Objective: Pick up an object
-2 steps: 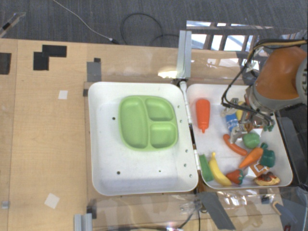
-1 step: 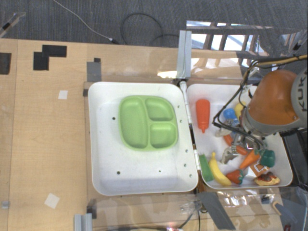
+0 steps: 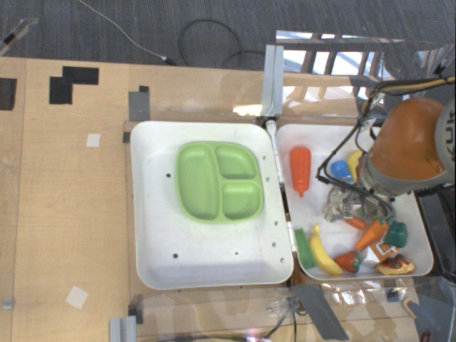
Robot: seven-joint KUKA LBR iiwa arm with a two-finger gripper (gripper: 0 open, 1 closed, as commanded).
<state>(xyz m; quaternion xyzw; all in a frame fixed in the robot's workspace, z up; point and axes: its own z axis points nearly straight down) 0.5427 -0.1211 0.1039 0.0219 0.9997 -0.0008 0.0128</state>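
My gripper [image 3: 349,208] hangs low over the middle of the right bin [image 3: 422,228], under the orange wrist band [image 3: 406,142]. Just below it to the right lies an orange carrot [image 3: 372,234], with a teal piece [image 3: 396,234] beside it. An orange-red bottle [image 3: 300,169] lies to the gripper's left. A blue toy [image 3: 340,170] and a yellow one [image 3: 354,162] sit just above the gripper, partly hidden by the arm. A banana [image 3: 324,254], a green piece [image 3: 305,246] and a red piece [image 3: 349,261] lie along the bin's front.
The left bin [image 3: 164,262] holds a green divided plate [image 3: 218,182]. A brown and yellow toy [image 3: 394,265] lies in the right bin's front right corner. Black cables [image 3: 342,159] loop from the arm over the right bin. Wooden bench [image 3: 64,212] stretches left.
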